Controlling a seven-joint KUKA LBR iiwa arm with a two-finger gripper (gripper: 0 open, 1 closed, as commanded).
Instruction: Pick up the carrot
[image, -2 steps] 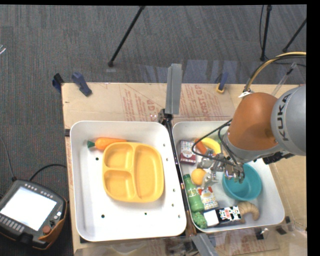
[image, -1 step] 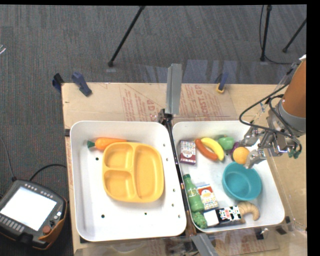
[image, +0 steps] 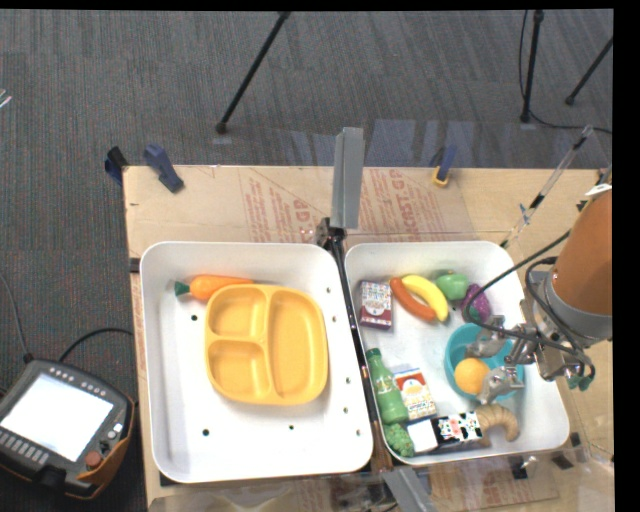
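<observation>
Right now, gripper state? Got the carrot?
Gripper: cannot be told; it sits over the teal bowl in the right bin. Carrot lies in the left bin, not held.

The arm (image: 592, 262) is a rounded orange band over a grey ring at the wrist. Below it the gripper (image: 505, 362) is bare grey metal, seemingly with dark cables looping alongside.

Dark grey carpet (image: 150, 80) covers the floor. Black tripod legs (image: 250, 70) stand at the far side. A handheld screen (image: 60, 425) lies near left.
</observation>
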